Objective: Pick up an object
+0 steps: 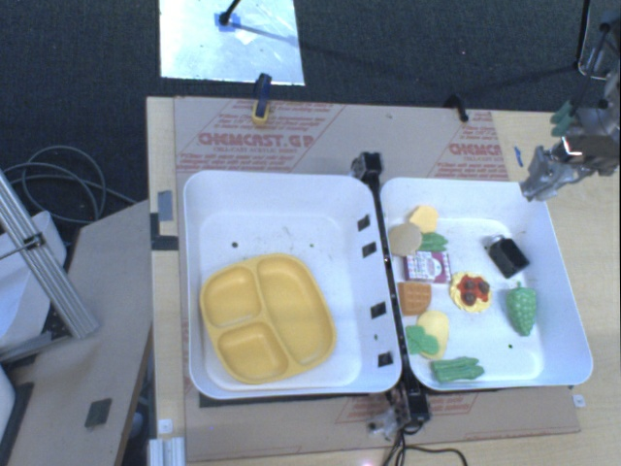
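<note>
Camera view from above shows my pincer (540, 184) hanging over the upper right corner of the right bin (563, 260), at the rim, with nothing visible between its tips; whether it stands wide or narrow I cannot tell from this angle. My arm comes in from the right edge.

Below me, the right bin holds the toy foods. A black block (506, 255) lies nearest my pincer, apart from it, toward the bin's middle. A green grape bunch (521, 310) sits below the block, and a round pizza piece with red topping (472, 292) lies just beside the grapes on their left. Along the bin's left side I see a yellow piece (423, 218) near a tan round piece (404, 240), a small printed packet (428, 267), an orange-brown square (414, 297), and a green bean pod (456, 368) near the lower rim.

The left bin (291, 197) carries a yellow divided tray (266, 315) with three compartments, lying toward its lower left.
</note>
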